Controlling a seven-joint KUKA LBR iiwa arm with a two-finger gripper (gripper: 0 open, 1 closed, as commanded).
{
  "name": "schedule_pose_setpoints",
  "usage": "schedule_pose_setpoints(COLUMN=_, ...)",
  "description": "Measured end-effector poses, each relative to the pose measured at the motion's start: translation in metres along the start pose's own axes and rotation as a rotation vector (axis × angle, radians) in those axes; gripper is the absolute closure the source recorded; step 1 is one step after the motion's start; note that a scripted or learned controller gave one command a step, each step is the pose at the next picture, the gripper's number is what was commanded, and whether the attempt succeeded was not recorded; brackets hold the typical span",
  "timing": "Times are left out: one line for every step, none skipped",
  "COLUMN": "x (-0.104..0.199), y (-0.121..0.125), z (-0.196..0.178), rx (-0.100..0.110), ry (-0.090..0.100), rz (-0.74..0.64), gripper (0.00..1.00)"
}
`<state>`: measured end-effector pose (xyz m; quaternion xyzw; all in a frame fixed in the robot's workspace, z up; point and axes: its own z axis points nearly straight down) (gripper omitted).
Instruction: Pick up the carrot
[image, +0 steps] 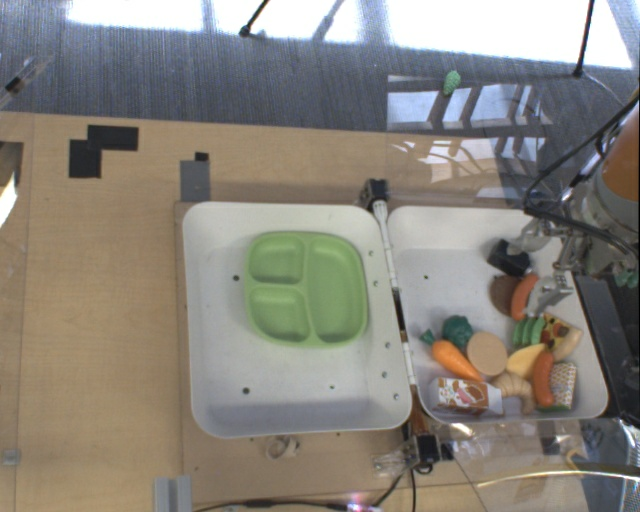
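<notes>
The carrot (456, 359) is orange with a small green top and lies flat in the right bin (440, 262), near its front left. It points toward the bin's front right, beside a green broccoli piece (459, 329) and a tan disc (487, 352). My gripper (528, 279) is at the bin's right side, well behind and to the right of the carrot. It is open, and its fingers stand apart over a red-orange sausage-shaped piece (524, 297) and a brown disc (502, 292).
Several toy foods crowd the right bin's front right: a yellow piece (524, 359), a second red-orange piece (543, 378), a printed packet (465, 395). A green divided plate (305, 288) sits in the left bin (220, 380). A ridge separates the bins.
</notes>
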<state>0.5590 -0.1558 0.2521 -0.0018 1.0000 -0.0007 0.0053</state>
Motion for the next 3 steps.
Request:
schedule_pose_setpoints(x=0.050, y=0.057, z=0.115, rx=-0.003, ry=0.002, rz=0.035, gripper=0.00)
schedule_pose_setpoints(x=0.033, y=0.071, z=0.161, rx=0.001, ry=-0.008, rz=0.046, gripper=0.00)
schedule_pose_setpoints(x=0.029, y=0.072, z=0.148, rx=0.001, ry=-0.018, rz=0.039, gripper=1.00)
